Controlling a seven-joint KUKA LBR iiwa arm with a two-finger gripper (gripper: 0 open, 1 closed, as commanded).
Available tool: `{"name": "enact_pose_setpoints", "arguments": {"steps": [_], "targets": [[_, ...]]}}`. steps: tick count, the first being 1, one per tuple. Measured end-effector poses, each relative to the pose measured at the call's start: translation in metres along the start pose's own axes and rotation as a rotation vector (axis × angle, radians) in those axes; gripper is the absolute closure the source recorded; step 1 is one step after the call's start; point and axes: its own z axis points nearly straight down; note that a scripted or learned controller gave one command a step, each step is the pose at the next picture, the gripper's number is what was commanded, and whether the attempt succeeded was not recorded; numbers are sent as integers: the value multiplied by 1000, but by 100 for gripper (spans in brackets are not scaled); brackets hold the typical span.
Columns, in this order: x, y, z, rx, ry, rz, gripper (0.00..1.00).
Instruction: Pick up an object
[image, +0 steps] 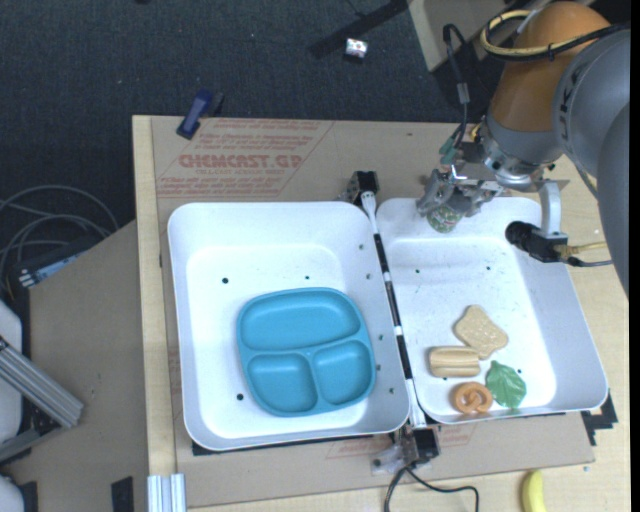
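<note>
Gripper (447, 205) at the far edge of the right bin (560, 300), hanging from the grey arm (600, 80) with its orange band (535, 75); whether anything is clamped cannot be told from this angle, as the tip is a blur of metal and dark parts. Right bin: four small items clustered in its near corner, well apart from the gripper. Toast (480, 331), a tan slice with a notched outline, lies flat, farthest from the near rim. Roll (454, 361), a pale brown cylinder lying on its side, sits just beside the toast on the left. Pretzel (471, 399), orange-brown and coiled, lies nearest the rim. Leaf (505, 385), bright green with a crinkled edge, touches the pretzel on the right. Left bin (200, 300): a blue tray (305, 350) with three compartments, one long and two smaller, resting near the middle. Both bins stand side by side on a cardboard sheet (250, 150) with red printing. On the dark floor beyond, a blue clip (199, 112) at the sheet's far left corner. A yellow object (534, 492) lies at the bench's near edge.
</note>
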Motion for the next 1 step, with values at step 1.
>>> {"name": "enact_pose_setpoints", "arguments": {"steps": [1], "targets": [[58, -39, -27, 5, 1, 1, 100]]}}
